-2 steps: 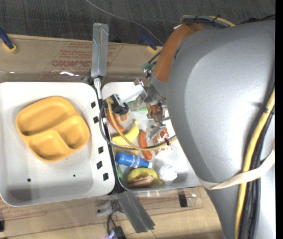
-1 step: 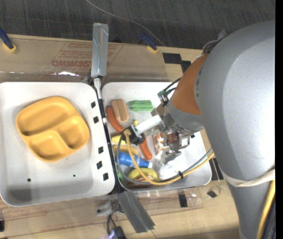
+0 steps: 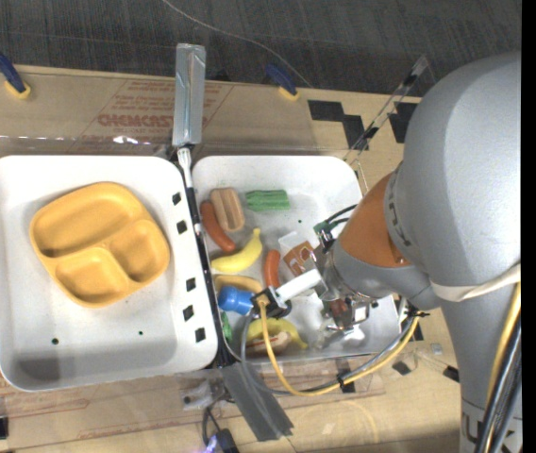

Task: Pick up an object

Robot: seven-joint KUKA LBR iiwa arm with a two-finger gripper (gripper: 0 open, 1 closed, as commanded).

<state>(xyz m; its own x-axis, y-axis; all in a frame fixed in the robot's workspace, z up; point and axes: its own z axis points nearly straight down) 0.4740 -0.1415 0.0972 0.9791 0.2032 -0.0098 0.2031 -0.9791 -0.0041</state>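
The gripper hangs low in the right bin, beside the banana, seemingly to reach the toy food, though its grip state I cannot tell

Single fixed camera above bench, looking down at slant. Both white bins in frame side by side: left bin fully visible, right bin partly covered by arm entering from view's right. Mid-range framing; bins take up most of frame. Cardboard sheet under bins toward top, dark carpet-like floor along top edge.
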